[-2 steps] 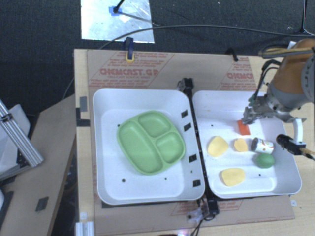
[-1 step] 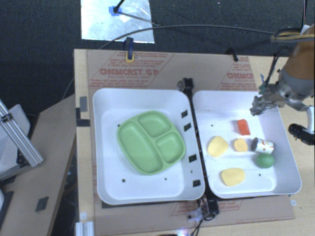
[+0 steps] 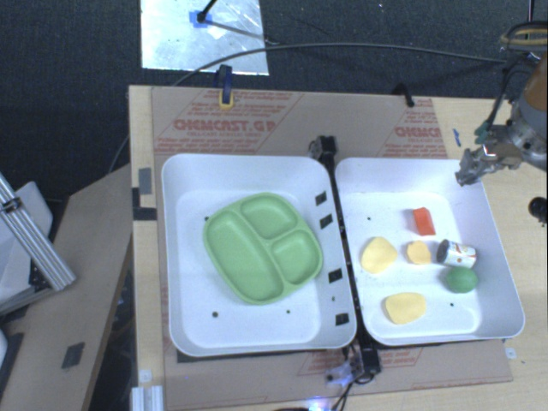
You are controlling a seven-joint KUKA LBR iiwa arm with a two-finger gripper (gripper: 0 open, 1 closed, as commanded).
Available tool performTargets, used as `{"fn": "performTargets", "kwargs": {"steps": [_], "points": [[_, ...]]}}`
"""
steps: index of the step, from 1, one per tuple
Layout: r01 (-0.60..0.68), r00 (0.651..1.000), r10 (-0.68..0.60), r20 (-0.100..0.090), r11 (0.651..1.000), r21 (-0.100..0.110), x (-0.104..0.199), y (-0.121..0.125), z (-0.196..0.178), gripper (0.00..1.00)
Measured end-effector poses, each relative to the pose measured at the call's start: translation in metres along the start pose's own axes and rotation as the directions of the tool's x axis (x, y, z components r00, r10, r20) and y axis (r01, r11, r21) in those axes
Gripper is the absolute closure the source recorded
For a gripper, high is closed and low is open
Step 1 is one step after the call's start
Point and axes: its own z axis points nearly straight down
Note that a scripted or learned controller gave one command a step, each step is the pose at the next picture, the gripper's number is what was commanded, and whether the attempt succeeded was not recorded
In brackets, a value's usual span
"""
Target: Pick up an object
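Jaws [image 3: 470, 172] above bin rim, orange block [image 3: 423, 221] apart.

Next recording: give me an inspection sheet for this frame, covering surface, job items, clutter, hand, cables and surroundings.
Surface: bench bears left bin and right bin, side by side.
Job's things: right bin holds orange block, three yellow pieces, small can, green ball.
Clutter: green divided plate in left bin.
Hand: hand above right bin's far right corner, holding nothing seen.
Cables: black cable arcs beyond bench.
Surroundings: foil sheet on dark floor.
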Motion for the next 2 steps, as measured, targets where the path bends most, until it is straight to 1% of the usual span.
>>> {"fn": "performTargets", "kwargs": {"steps": [1, 2], "points": [[0.002, 1.0, -0.002, -0.001, 1.0, 0.0, 0.0, 0.002, -0.054, 1.0], [0.007, 1.0, -0.007, -0.005, 1.0, 0.008, 0.053, -0.008, -0.034, 1.0]]}}
